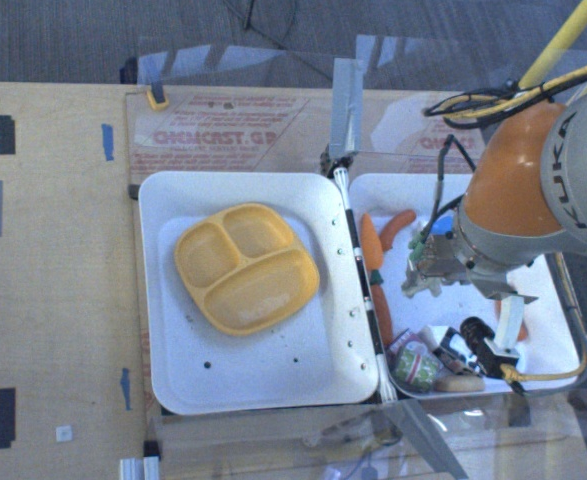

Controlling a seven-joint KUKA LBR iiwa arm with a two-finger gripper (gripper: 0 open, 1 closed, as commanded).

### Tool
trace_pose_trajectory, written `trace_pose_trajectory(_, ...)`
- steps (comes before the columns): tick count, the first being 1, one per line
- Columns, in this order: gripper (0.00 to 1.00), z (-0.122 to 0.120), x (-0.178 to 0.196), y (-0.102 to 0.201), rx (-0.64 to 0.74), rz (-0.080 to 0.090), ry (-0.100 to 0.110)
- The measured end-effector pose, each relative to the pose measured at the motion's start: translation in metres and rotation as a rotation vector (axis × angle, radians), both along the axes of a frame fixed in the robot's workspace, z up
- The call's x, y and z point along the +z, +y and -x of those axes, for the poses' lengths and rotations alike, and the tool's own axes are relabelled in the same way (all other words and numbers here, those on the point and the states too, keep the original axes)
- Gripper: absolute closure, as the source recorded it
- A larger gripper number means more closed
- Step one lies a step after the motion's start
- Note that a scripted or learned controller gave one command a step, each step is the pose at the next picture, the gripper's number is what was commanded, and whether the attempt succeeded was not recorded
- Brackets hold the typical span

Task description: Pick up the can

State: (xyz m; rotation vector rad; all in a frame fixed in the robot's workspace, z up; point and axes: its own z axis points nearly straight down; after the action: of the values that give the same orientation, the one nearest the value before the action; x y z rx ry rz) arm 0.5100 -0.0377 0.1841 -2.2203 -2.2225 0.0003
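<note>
Wooden bench (53, 298), yellow plate (246, 266) in left bin (163, 368), jaws' state unclear above right bin (571, 338), can (416, 366) below.

Two white bins (163, 298) sit on the worktop (53, 268). One yellow divided plate (247, 267) lies in the left bin; right of it, two carrots (371, 243) and one can (416, 365).

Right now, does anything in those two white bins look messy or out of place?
The yellow divided plate sits alone and skewed in the left bin. The right bin is cluttered: carrots along its left wall, and the can lying on its side among jumbled items in the near corner. Nothing looks spilled.
</note>
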Motion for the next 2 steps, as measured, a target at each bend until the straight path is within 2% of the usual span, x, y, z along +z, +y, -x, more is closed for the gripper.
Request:
trace_pose_trajectory(1, 0.0, 0.0, 0.0, 0.0, 0.0, 0.0, 0.0)
trace_pose_trajectory(2, 0.0, 0.03, 0.117, -0.036, -0.078, 0.001, 0.0)
